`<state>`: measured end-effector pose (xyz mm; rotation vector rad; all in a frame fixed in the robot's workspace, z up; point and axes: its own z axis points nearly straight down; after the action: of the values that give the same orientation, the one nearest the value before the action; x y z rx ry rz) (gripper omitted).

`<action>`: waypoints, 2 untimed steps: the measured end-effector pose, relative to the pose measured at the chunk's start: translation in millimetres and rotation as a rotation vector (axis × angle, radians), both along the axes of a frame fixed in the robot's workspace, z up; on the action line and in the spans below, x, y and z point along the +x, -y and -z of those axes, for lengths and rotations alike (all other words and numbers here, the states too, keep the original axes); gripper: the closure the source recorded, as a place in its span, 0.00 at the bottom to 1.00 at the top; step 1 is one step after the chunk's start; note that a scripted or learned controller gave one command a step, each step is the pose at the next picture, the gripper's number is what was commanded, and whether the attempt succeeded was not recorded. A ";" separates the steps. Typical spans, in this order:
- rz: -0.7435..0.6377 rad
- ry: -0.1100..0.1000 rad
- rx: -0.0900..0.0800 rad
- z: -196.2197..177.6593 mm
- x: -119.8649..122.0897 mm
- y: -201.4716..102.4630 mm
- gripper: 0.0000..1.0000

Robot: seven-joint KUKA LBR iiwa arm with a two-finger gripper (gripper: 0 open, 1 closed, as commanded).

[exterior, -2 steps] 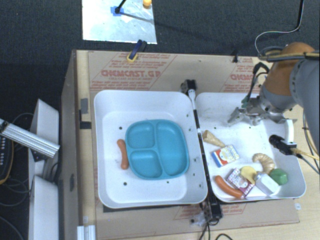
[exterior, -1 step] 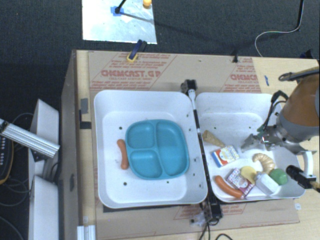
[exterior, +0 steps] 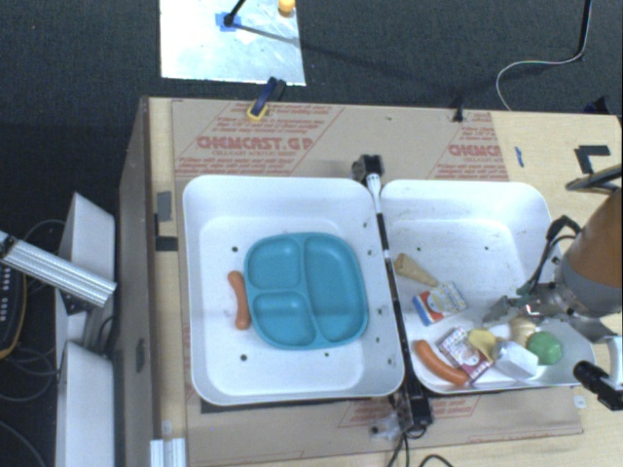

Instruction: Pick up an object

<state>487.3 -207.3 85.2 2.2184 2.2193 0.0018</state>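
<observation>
Resting place: green ball [exterior: 546,347] is seen just below the pincer [exterior: 526,309].
Pincer grip: cannot be told.

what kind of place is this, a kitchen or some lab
Most likely a robot test lab, not a kitchen: a grey arm reaches over two white bins on a cardboard-covered bench, the food looks like toys around a blue divided plate, and cables trail across the dark floor.

red "CHEMCAST GP" printed on brown board [exterior: 255,144] behind bins, repeated partly at right
</observation>
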 end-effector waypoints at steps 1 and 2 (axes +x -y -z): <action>-0.003 0.000 0.001 0.3 93.6 -11.1 0.00; 0.000 -0.003 0.001 0.8 -0.8 -0.4 0.00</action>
<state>486.5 -206.9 84.4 2.2204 2.2211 0.0001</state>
